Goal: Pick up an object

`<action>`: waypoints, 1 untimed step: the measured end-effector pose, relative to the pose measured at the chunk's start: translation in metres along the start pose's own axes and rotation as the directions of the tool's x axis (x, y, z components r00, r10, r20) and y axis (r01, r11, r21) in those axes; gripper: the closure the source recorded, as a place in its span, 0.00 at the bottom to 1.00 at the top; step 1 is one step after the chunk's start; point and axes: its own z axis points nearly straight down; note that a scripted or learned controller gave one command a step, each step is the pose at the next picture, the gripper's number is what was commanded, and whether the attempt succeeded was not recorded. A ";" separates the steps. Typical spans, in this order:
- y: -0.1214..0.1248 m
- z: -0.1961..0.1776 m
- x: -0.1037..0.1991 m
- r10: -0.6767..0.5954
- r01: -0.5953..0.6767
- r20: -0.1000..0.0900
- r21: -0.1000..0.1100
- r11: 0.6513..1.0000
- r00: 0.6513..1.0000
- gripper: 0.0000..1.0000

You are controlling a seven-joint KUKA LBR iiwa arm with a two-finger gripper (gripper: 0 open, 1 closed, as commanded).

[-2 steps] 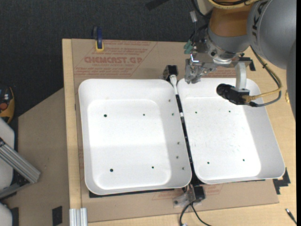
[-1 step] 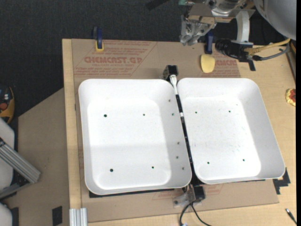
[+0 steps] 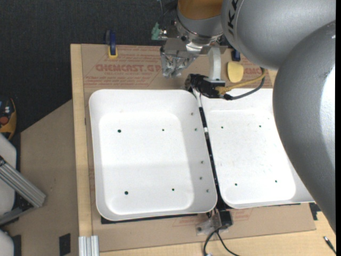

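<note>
2 white bins (image 3: 143, 207), side by side on 1 brown board (image 3: 133, 68). Each bin floor shows 4 dark dots (image 3: 119, 131). 1 grey arm (image 3: 298, 63) with 1 orange band (image 3: 200, 4) and 1 gripper (image 3: 173, 67). 1 blue clamp (image 3: 112, 42) at the board's far edge. 1 yellow piece (image 3: 234, 71) beside the arm.

The surface (image 3: 133, 239) was a brown board with faint red lettering along its far edge. Two shallow white bins lay on it side by side, touching: the left bin (image 3: 101, 153) and the right bin (image 3: 250, 199). A blue clamp (image 3: 112, 42) gripped the far edge.
</note>
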 end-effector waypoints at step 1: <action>0.002 -0.043 -0.057 0.011 -0.011 0.001 -0.014 1.000 1.000 1.00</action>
